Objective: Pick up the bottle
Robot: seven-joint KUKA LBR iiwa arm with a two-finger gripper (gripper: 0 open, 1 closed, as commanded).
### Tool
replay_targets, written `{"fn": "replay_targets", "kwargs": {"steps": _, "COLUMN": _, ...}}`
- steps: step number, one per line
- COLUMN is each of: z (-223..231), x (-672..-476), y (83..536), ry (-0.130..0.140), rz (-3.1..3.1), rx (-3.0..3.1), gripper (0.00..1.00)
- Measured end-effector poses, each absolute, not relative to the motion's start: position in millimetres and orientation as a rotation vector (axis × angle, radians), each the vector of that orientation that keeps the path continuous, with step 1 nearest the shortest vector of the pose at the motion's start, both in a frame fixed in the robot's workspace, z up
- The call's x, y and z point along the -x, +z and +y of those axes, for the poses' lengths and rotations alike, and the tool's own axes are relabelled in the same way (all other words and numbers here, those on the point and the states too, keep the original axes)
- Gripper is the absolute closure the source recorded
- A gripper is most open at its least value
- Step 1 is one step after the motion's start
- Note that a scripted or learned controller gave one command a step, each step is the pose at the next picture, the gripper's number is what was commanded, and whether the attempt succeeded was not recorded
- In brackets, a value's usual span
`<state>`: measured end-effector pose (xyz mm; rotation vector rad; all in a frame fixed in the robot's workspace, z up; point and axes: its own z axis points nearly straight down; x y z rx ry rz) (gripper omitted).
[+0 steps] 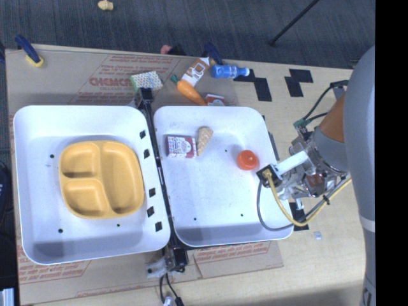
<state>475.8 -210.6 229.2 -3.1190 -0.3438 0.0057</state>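
A small blue plastic bottle (224, 72) is seen lying on its side on the bench, just beyond the far rim of the smooth, shallow white right-hand bin (210, 203). Its long axis runs left to right, narrow end rightward. The gripper (298, 187) is placed over that bin's right rim; its state cannot be told.

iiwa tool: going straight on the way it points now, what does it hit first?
Probably the right bin's right rim, or the bench beside it: the tool sits over that edge, seemingly pointing down. Depth unclear. The blue bottle is well off that line.
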Motion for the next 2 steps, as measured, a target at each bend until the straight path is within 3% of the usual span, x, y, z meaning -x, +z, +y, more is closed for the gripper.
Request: {"fn": "replay_targets", "kwargs": {"steps": 2, "z": -210.1, "x": -475.8, "y": 225.3, "ry": 0.008, "rz": -0.326, "rx": 3.118, "gripper": 1.0}}
